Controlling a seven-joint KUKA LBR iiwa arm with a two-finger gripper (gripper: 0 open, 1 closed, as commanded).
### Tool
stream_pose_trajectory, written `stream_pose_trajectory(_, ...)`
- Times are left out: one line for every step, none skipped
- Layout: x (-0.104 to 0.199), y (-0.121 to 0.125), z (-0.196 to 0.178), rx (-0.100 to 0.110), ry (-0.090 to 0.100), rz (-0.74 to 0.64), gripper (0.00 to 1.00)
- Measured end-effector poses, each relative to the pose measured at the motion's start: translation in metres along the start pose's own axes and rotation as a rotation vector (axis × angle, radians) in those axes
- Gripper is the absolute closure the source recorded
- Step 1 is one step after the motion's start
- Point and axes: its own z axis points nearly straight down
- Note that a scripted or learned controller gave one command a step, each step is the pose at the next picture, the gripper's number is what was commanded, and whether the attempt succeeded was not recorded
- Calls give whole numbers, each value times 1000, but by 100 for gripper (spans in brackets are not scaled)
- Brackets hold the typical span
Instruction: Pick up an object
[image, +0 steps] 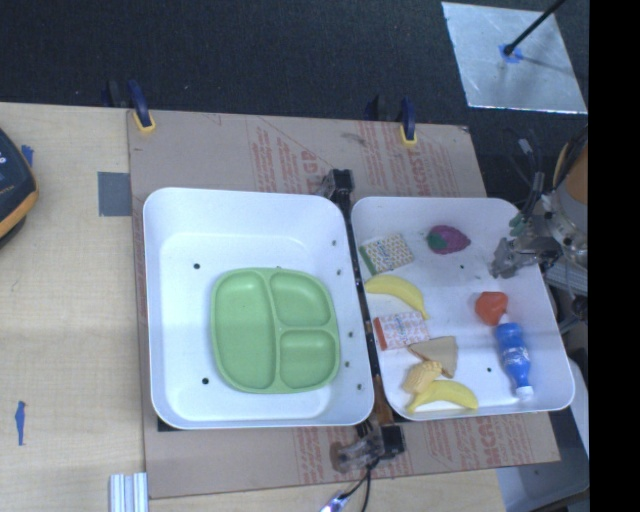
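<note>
Blue bottle, red ball just below gripper.

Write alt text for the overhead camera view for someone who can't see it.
A robot gripper hovers over the right edge of the right white bin, which holds toy food and a blue bottle. The left bin holds a green divided plate.

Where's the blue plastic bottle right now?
In the camera view, the blue plastic bottle lies on its side near the right edge of the right-hand white bin, just below the round red-orange object and right of the yellow banana.
</note>
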Motion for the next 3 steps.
stream_pose_trajectory(1, 75, 9, -1, 1, -1, 0)
stream_pose_trajectory(0, 75, -37, -3, 0, -1, 0)
stream_pose_trajectory(2, 71, 75, 3, 1, -3, 0)
